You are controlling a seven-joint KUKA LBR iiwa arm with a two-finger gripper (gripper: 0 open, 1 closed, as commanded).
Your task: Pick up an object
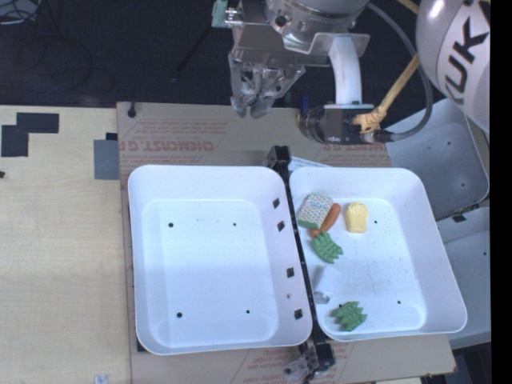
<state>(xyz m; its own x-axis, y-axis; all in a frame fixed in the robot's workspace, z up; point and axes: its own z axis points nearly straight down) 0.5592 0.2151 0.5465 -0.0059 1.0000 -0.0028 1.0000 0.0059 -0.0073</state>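
Note:
My gripper [256,102] hangs high above the back edge of the bench, behind the two bins, with nothing visible between its fingers. The right bin [432,238] holds a small cluster at its back left: a tan checkered block [314,208], an orange carrot [327,218], a yellow piece [356,217] and a green leafy piece [326,249]. A second green piece [350,316] lies near the right bin's front edge. All of these lie well below and to the right of the gripper.
The left bin [144,246] sits beside the right one, joined by a black clip strip [290,254]. Both rest on a cardboard sheet [176,138]. Cables and a grey plate [448,158] stand at the right.

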